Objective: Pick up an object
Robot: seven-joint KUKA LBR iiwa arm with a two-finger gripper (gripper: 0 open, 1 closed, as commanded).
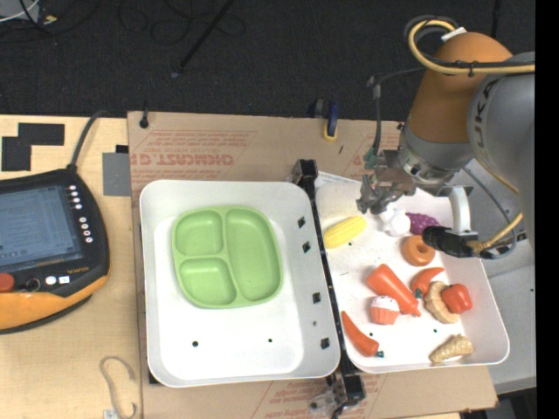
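My gripper (376,202) hangs over the back part of the right bin (489,321), just behind a yellow corn cob (345,230) and left of a small white piece (397,224). I see nothing held in it. Purple grapes (424,222) and an orange doughnut (417,251) lie to its right. Nearer the front lie an orange carrot (392,287), a pink cupcake (383,310), a red chilli (359,334), a red pepper (456,298) and a tan cone-shaped piece (452,348).
The left bin (166,321) holds a green divided plate (228,257). A black divider (316,260) runs between the bins. A teach pendant (48,243) lies on the bench at the left. The arm's orange band (454,77) rises at the upper right.
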